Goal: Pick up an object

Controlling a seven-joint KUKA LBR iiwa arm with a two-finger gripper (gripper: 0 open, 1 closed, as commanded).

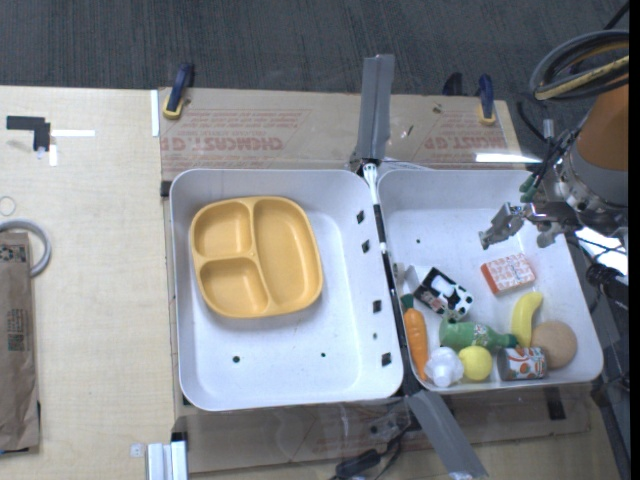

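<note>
My gripper (517,234) hangs over the upper right part of the right bin (440,218), open, with nothing between its fingers. Just below it lies a small orange-red box (508,273). Further down the bin hold a banana (526,316), a brown round object (556,343), a small juice carton (522,365), a lemon (477,363), a green vegetable toy (468,334), a carrot (416,336), a white object (442,369) and a black-and-white toy (446,294). These crowd the bin's near right corner.
The left bin (290,363) bears a yellow divided plate (257,256). A grey bar (374,108) stands at the back between the bins. Cables (580,63) loop at the upper right behind the arm. A brown paper bag (15,328) lies far left.
</note>
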